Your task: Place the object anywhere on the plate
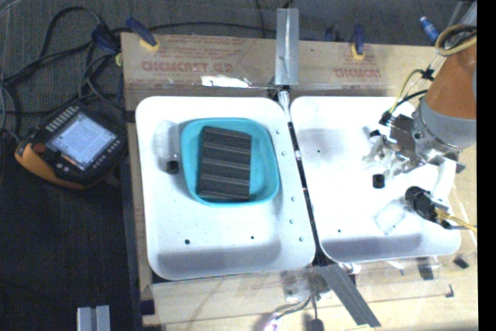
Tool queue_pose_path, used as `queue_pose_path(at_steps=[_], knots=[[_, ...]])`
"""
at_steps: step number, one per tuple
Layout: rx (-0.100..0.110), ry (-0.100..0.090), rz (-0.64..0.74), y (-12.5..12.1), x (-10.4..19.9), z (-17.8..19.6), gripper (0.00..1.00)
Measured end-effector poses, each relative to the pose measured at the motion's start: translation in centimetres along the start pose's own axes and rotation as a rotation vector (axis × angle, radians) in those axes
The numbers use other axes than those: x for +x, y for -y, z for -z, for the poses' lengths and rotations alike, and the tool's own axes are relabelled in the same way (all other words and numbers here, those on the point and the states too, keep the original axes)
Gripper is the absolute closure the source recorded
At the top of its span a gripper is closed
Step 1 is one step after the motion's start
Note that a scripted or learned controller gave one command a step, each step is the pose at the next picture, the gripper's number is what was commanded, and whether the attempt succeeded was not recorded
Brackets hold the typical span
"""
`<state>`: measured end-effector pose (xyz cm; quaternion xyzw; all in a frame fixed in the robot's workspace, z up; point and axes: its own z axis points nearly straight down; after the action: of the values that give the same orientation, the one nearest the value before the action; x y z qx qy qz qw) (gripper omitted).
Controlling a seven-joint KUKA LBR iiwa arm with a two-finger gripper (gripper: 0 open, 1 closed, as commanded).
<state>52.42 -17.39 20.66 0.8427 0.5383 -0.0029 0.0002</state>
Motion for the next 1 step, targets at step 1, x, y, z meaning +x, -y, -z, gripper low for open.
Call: queue_pose_path(at_steps=[1], knots=[[0.000,0.000,0.000,-0.01,-0.01,0.01,0.00]])
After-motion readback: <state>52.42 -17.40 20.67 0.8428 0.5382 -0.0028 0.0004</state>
